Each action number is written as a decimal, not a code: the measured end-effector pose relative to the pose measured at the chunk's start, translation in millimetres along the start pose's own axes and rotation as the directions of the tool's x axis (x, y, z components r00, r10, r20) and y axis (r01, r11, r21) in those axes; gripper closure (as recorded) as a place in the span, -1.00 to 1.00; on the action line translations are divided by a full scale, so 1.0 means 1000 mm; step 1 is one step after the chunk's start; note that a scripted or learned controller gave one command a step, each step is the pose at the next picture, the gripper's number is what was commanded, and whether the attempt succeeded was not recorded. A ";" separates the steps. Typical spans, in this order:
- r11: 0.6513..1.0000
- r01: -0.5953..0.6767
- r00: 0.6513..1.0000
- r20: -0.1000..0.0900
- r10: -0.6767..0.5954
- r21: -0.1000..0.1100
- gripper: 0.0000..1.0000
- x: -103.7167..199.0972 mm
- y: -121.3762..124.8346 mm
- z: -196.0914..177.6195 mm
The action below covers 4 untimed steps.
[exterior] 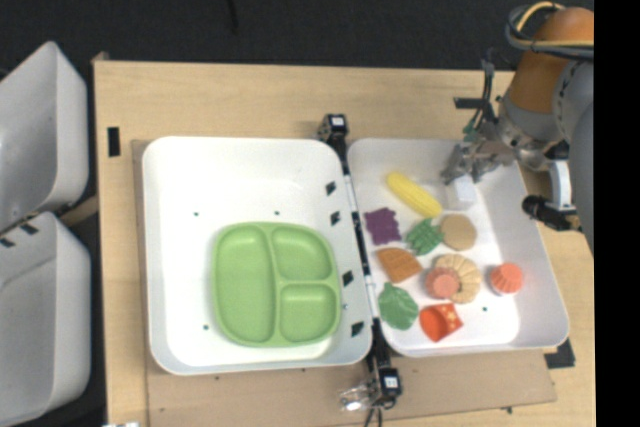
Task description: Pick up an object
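Camera view looked down on a pale wooden desk (250, 95) carrying 2 white bins side by side. The left bin (180, 185) held a green divided plate (275, 285) with 3 compartments. The right bin (535, 305) held the toy foods in a loose cluster: a yellow corn cob (413, 194), a purple piece (381, 224), a green leafy piece (424, 237), a tan round piece (459, 232), an orange-brown piece (399, 263), a scalloped tan-and-pink piece (452, 277), a small orange-red piece (507, 278), a second green piece (397, 306) and a red piece (440, 321) — several touching their neighbours. No readable writing showed. The pincer (462, 177) sat low over the right bin's far corner, just beside the corn cob's upper end; whether it was wide or narrow could not be told, and nothing was seen in it.
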State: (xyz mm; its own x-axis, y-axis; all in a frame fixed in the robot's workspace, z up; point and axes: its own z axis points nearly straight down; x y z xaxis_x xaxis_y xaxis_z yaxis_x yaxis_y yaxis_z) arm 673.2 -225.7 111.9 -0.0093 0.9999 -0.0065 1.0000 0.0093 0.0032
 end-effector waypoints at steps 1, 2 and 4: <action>1.000 -0.004 1.000 -0.004 0.004 -0.004 1.00 0.004 -0.001 -0.062; 1.000 -0.006 1.000 -0.004 0.006 -0.003 1.00 0.004 -0.008 -0.112; 1.000 -0.004 1.000 -0.007 0.005 0.006 1.00 0.056 -0.030 -0.122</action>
State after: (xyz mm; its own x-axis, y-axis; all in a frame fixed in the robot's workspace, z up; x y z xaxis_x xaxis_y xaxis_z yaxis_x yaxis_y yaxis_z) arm 642.7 -168.9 233.2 -0.0048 1.0000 0.0007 1.0000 0.0048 -0.0024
